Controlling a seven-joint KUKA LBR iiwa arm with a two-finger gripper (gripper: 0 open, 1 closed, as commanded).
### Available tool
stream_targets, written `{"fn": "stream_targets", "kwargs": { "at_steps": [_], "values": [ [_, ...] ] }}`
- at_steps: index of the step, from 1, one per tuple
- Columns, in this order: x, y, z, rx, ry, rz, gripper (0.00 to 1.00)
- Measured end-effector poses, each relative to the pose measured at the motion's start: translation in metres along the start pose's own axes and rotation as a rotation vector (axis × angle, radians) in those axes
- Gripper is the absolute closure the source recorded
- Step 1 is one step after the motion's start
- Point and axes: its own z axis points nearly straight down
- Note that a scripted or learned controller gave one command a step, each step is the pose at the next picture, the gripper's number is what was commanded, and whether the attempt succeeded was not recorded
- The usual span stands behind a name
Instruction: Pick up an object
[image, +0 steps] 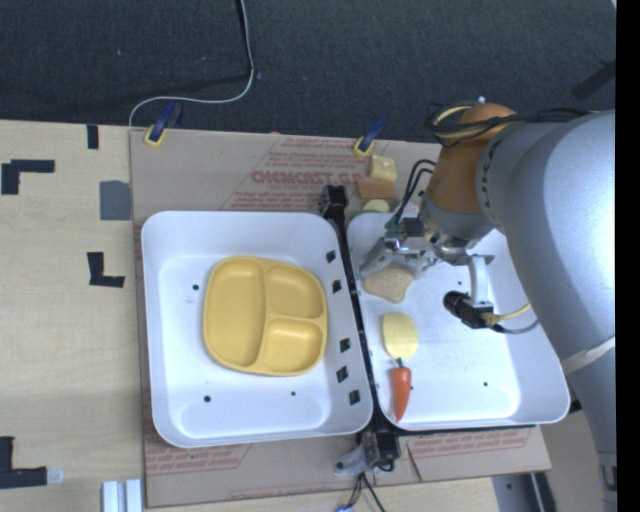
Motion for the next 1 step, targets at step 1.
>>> {"fn": "stream_targets", "kwargs": {
  "at_steps": [1],
  "values": [
    [-0.0064,0.0264,0.0003,-0.003,0.001,-0.002,0.00]
  ]
}}
